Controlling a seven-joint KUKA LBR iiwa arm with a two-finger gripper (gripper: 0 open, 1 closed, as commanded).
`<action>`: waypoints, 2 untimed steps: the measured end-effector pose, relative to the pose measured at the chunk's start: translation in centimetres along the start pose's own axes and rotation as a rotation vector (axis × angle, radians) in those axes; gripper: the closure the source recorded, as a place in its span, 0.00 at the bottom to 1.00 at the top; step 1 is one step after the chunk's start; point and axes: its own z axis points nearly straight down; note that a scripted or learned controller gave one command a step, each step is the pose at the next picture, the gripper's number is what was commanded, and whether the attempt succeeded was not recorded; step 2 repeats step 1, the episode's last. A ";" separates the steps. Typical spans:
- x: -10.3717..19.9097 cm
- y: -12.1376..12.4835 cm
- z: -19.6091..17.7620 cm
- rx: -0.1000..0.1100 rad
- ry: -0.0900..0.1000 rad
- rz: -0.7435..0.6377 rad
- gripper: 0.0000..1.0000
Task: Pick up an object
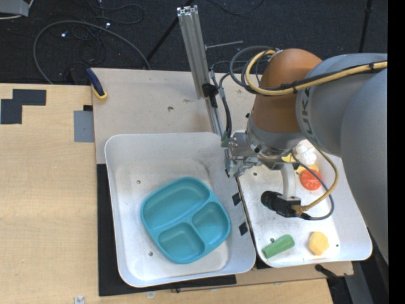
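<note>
Where the frame's left side begins, a light wood-grain bench top (44,189) carries dark and grey square markers, with black flooring and loose cables (82,27) behind. Left bin (120,233) holds a teal sectioned tray (185,219). At centre, the gripper (235,163) hangs over the bins' shared rim; finger state cannot be determined. Right bin (354,249) holds a green block (278,246), yellow piece (318,242) and orange item (310,180). No legible writing.
</note>
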 end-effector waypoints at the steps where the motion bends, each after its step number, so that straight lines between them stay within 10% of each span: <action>1: 5.0 2.1 -0.3 -0.001 0.000 0.000 1.00; 2: 5.0 2.1 -0.3 -0.001 0.000 0.000 1.00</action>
